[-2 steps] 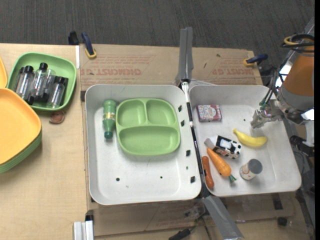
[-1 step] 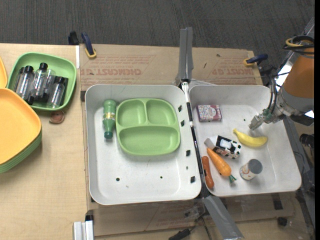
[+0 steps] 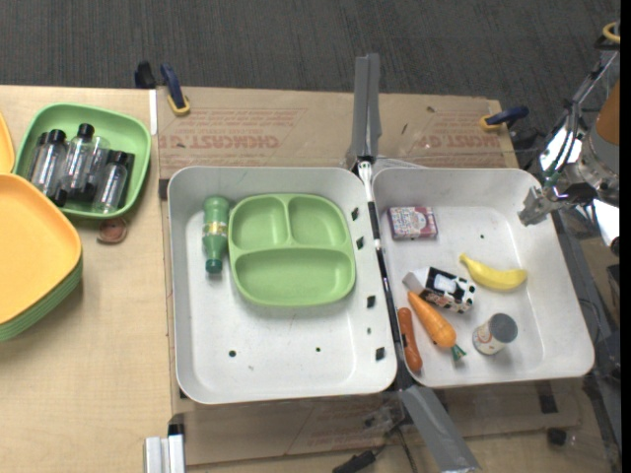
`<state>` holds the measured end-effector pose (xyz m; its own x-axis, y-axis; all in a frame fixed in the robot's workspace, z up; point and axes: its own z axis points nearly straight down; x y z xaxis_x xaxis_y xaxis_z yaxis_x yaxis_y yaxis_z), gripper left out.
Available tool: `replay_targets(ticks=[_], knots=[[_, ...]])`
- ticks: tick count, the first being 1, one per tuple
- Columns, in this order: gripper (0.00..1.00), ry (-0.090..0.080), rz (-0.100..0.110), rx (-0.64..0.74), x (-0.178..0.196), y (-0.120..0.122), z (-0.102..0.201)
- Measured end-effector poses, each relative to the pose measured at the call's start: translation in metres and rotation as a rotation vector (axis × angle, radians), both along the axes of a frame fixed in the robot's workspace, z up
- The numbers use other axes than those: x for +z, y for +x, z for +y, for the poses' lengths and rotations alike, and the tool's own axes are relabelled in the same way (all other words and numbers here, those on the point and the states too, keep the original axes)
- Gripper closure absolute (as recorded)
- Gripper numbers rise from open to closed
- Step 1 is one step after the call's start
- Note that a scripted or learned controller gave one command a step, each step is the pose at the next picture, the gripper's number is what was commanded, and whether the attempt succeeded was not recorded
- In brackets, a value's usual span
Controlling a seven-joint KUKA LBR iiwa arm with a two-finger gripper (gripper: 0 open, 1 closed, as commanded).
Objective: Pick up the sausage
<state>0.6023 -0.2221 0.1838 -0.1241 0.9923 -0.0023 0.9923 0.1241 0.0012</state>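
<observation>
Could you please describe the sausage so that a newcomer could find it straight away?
Look in the right-hand bin, along its left wall near the front corner. The sausage lies there, a thin reddish-brown stick beside the carrot. Unlike the carrot, it is darker, slimmer and has no green tip.

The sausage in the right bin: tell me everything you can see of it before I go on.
The sausage is a slim reddish-orange link, smooth like plastic. It lies flat on the floor of the right bin, hard against the bin's left wall near the front corner, running roughly front to back. The carrot lies just to its right, close or touching. The gripper is far off, at the bin's right rim.
</observation>
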Motion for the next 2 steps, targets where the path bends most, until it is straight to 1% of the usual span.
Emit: replay_targets(ticks=[1, 2], knots=[[1.0, 0.0, 0.001, -0.149, -0.092, 0.045, 0.023], [1.0, 0.001, 0.0, 0.156, -0.091, 0.01, 0.009]])
